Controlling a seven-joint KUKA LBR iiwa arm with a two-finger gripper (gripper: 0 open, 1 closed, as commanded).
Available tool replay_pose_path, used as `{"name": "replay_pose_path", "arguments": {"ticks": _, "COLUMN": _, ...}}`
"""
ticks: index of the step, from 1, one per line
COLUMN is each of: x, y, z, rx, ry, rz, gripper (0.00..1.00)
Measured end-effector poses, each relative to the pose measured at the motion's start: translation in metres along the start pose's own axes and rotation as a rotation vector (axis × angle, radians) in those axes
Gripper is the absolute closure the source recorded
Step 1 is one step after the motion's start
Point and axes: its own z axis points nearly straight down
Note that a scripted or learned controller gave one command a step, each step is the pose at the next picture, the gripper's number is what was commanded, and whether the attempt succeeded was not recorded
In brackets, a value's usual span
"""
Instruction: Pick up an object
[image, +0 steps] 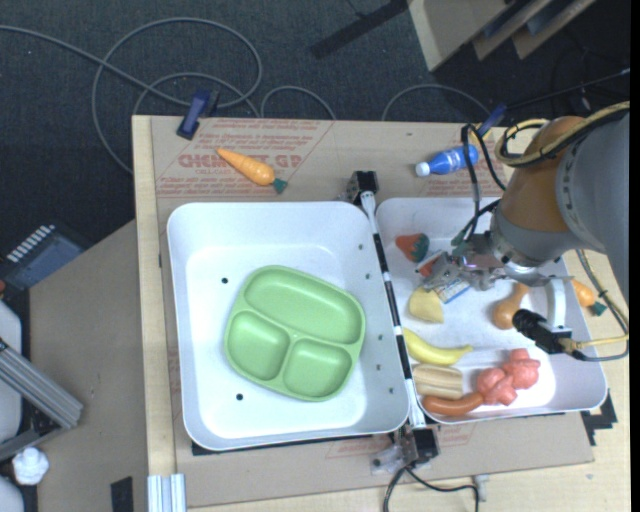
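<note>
My gripper (449, 276) is low in the right bin (590, 392), near its upper left part. It hovers just above a pale yellow toy (426, 306) and right of a red strawberry-like toy (410, 243). A small bluish piece (454, 291) shows at its tip, and whether it is held is unclear. Lower in this bin lie a banana (436, 350), a bread piece (438, 379), a sausage (451, 404) and a pink-red lump (509, 376). An orange gourd-shaped toy (508, 305) sits right of the gripper.
The left bin (200, 250) holds a green divided plate (294, 332). On the cardboard behind the bins lie a carrot toy (250, 167), a blue bottle (447, 161) and a blue clip (196, 113). The arm's orange band (540, 195) hangs over the right bin's far side.
</note>
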Motion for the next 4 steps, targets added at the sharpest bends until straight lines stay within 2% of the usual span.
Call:
{"name": "replay_pose_path", "arguments": {"ticks": 1, "x": 0.015, "y": 0.065, "z": 0.006, "rx": 0.04, "ry": 0.006, "rz": -0.003, "gripper": 0.0}}
{"name": "replay_pose_path", "arguments": {"ticks": 2, "x": 0.015, "y": 0.068, "z": -0.006, "rx": 0.028, "ry": 0.002, "rz": -0.003, "gripper": 1.0}}
{"name": "replay_pose_path", "arguments": {"ticks": 3, "x": 0.015, "y": 0.068, "z": -0.006, "rx": 0.03, "ry": 0.002, "rz": -0.002, "gripper": 0.0}}
{"name": "replay_pose_path", "arguments": {"ticks": 4, "x": -0.006, "y": 0.006, "z": 0.001, "rx": 0.003, "ry": 0.0, "rz": 0.002, "gripper": 0.0}}
